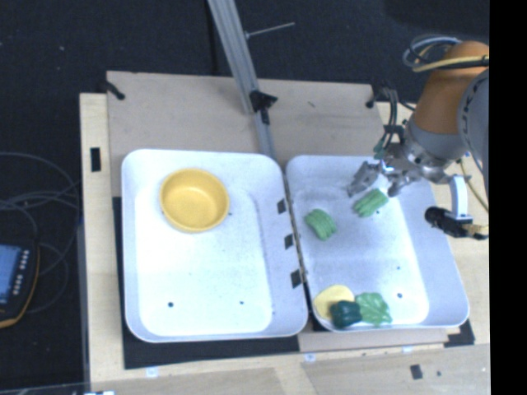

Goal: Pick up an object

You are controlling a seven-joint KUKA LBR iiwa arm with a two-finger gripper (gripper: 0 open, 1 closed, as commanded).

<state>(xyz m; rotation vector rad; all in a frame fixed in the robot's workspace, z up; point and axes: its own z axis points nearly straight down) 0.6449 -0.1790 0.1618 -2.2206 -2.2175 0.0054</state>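
gripper (377, 181) over right bin (428, 245), far side | jaws spread apart, fingers (360, 179) splayed, nothing clamped | light green object (370, 202) just below fingertips, contact unclear | second green piece (320, 224) nearby, left | yellow bowl (194, 199) in left bin (206, 303)

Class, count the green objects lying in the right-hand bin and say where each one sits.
4: one under the gripper near the far edge, one left of it, and two at the near edge, dark and light. More may hide there.
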